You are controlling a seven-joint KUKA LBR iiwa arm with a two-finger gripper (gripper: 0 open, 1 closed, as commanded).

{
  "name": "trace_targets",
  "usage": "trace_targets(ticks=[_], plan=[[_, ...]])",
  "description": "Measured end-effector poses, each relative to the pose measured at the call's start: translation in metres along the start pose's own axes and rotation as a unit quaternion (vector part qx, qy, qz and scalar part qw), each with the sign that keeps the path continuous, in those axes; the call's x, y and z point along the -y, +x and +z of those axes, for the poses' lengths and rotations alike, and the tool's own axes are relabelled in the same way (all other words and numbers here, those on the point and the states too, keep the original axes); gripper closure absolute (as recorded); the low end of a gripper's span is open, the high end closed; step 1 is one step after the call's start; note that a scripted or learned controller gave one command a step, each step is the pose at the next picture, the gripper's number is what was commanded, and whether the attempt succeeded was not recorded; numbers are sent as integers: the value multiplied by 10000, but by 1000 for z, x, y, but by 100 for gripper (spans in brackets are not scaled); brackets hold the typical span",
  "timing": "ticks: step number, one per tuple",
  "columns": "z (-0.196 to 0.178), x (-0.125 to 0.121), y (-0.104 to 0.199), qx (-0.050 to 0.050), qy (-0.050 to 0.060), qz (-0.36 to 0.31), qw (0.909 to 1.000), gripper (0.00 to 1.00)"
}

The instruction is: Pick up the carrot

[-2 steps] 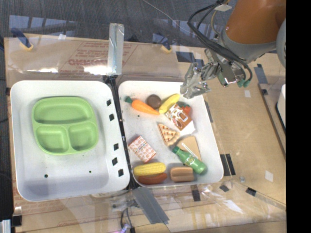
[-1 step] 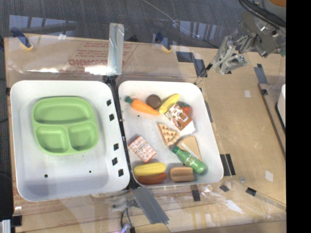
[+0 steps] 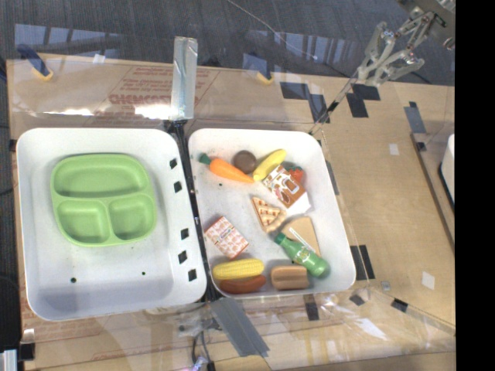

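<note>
Gripper (image 3: 389, 52) metallic, perhaps open, tapered smooth orange carrot (image 3: 227, 169) in bin (image 3: 334, 207)

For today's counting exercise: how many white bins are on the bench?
2. The left bin holds a green divided tray; the right bin holds the toy foods, including the carrot near its far left corner.

Carrot (image 3: 227, 169) at right bin's (image 3: 329, 178) far-left corner; open pincer (image 3: 384, 62) high above bench.
</note>
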State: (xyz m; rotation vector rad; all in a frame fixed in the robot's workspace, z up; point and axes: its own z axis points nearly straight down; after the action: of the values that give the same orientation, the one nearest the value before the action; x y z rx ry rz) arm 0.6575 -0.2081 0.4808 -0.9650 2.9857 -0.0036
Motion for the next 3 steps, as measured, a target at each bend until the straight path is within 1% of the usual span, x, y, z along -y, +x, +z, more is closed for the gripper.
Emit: trace_targets(ticks=[1,2,3], plan=[[-3,0,0,2,-6,-1822,9833,100],[-12,0,0,3,-10,-3529,9356,100],[19,-7,10,-3,-50,-4946,8691,100]])
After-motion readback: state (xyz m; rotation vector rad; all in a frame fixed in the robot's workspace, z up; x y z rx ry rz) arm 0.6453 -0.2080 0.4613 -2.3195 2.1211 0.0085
